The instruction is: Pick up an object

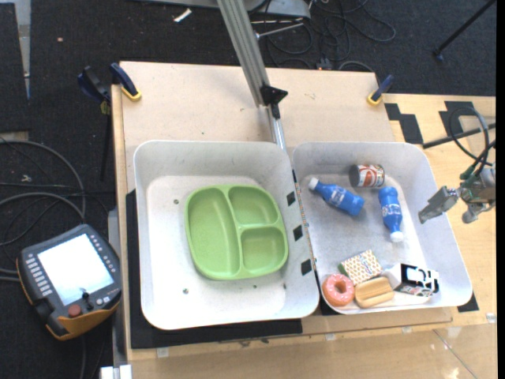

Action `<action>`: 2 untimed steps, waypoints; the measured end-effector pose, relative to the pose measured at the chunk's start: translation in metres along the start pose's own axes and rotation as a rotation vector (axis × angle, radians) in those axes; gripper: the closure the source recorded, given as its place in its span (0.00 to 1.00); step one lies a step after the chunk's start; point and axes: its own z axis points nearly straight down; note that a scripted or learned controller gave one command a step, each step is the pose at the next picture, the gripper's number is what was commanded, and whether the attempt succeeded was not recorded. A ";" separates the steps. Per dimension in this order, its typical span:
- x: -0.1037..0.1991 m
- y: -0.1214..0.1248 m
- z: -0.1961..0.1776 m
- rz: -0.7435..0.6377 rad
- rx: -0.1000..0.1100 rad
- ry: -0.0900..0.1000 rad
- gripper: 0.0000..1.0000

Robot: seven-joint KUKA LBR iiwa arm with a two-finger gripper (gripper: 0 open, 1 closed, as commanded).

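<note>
Plenty of open floor for me mid-right bin (442, 212), between the two blue bottles (338, 197) (390, 212) and the donut (339, 290). The front corner's crowded: donut, bun (374, 292), patterned box (360, 265) touching. Left bin, green divided tray (236, 231) takes the middle.

Around my wooden bench (205, 105) lies dark carpet (55, 22) strewn with black cables (347, 22), a teach pendant (69, 279) resting at its lower-left corner.
</note>
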 end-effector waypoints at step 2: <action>0.008 0.005 0.060 0.002 0.005 0.002 0.00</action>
